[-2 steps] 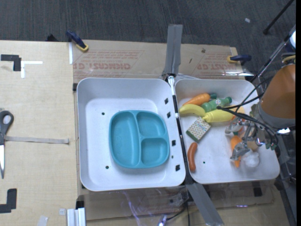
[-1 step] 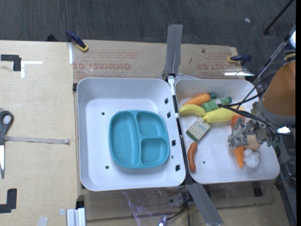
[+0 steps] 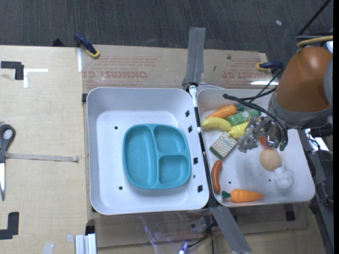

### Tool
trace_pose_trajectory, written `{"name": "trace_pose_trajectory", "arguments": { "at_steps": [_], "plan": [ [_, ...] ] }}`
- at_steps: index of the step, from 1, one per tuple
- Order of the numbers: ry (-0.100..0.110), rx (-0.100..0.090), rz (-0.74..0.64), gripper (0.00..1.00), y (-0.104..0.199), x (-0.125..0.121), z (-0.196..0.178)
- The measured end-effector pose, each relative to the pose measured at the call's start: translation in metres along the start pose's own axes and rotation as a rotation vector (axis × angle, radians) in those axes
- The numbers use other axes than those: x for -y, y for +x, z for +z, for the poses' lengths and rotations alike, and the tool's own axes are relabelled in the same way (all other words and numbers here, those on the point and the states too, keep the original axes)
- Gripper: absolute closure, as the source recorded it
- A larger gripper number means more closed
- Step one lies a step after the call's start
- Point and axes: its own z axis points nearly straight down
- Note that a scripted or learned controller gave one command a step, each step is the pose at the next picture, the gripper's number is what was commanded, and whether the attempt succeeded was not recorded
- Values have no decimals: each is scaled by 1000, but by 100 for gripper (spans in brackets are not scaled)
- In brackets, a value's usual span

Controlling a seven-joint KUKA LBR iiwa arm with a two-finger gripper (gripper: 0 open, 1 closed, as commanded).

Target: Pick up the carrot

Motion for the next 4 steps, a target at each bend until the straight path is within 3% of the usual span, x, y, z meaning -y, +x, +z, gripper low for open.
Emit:
{"name": "trace_pose_trajectory", "arguments": {
  "at_steps": [1,2,3,4],
  "plan": [
    [0,0,0,0,0,0,0],
    [1,-2,120,0,-45,-75,-48],
    [2,-1,269,0,-78,-70,-37],
    [3,-4,428,0,-80,-47,20]
  ]
}}
